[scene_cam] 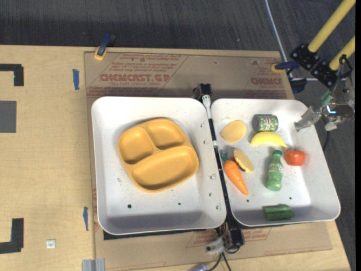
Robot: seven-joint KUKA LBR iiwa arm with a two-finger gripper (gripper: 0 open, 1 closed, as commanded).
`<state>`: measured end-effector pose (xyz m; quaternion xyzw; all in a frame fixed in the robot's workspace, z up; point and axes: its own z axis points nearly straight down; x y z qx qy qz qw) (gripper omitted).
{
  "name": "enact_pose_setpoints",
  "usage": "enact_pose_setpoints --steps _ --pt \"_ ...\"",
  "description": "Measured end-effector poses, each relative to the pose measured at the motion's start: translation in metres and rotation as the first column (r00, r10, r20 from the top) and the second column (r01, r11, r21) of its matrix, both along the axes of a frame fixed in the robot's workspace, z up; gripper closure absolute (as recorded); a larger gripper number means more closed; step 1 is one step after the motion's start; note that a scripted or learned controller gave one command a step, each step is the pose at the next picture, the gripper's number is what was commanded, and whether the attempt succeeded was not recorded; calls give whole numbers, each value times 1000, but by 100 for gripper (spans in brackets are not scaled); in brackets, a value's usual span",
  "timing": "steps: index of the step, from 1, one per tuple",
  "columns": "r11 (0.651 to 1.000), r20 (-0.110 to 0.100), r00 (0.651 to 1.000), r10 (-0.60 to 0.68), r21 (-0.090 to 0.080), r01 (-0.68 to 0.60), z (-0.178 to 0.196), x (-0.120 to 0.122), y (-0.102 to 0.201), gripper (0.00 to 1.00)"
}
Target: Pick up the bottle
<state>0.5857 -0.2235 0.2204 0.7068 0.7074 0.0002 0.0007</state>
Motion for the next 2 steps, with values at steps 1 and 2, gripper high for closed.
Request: enact_pose_setpoints --steps 1,2 --pt "944 -2 944 -329 1 329 -133 -12 40 0" --pt "893 -1 893 -449 2 449 -134 -54 96 0"
